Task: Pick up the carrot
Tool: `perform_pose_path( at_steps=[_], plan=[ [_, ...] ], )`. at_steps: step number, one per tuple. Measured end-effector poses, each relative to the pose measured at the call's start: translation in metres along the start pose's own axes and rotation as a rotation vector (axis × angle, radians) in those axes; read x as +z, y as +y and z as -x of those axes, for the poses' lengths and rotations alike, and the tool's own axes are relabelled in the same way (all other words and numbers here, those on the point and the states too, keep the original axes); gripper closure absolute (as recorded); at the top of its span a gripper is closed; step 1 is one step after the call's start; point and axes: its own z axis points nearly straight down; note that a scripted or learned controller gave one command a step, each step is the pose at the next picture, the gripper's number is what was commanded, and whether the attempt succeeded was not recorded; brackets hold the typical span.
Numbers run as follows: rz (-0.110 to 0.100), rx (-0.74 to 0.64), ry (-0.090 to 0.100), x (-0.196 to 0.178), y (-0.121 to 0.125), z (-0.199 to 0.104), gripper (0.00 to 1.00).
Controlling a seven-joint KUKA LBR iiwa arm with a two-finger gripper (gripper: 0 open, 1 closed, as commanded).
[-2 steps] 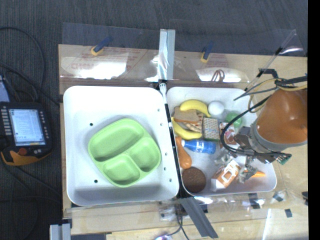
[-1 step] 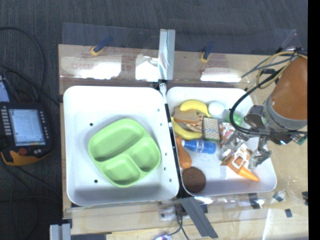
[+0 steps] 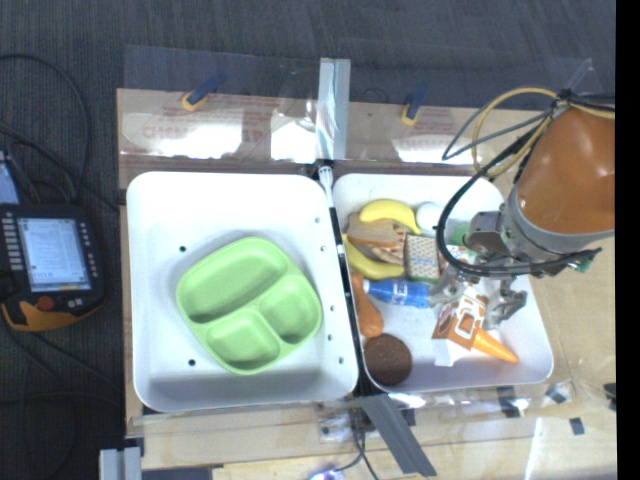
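white shallow right-hand bin sitting cluttered; orange tapered carrot lying against its left wall, not yet lifted. gripper hovering near its right side, finger state unclear.

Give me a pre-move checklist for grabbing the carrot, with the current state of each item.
1. Carrot located: ok, it lies in the right bin against the left wall.
2. Gripper over the carrot: not ok, it hovers nearer the orange-and-white packet, off to the carrot's right.
3. Carrot free of the gripper: ok, nothing links them.
4. Room around the carrot: not ok, the blue-capped bottle and the brown ball crowd it.
5. Finger opening: cannot tell.
6. Green tray out of the way: ok, it sits in the left bin.
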Motion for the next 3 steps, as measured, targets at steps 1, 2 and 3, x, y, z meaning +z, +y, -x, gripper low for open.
perform_pose_path(
  at_steps=[1, 2, 3],
  plan=[
    [0.001, -0.248, -0.001, 0.012, -0.028, -0.004, 1.0],
    [0.002, -0.497, 0.0, 0.019, -0.035, -0.022, 1.0],
    [0.003, -0.289, 0.001, 0.039, 0.017, 0.031, 1.0]
  ],
)
